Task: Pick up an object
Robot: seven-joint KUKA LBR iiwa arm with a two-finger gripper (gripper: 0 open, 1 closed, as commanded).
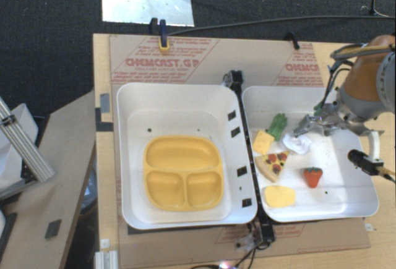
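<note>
Bench bins: end effector [301, 130], grip state unclear, near white object [297, 145], strawberry [313, 177]

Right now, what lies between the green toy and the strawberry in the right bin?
In the camera view, a crumpled white object lies between the green toy and the strawberry.

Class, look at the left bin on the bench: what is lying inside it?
Inside the left bin lies one yellow divided tray, with three compartments, flat on the floor. The floor beneath the tray is covered, so anything under it cannot be seen.
</note>
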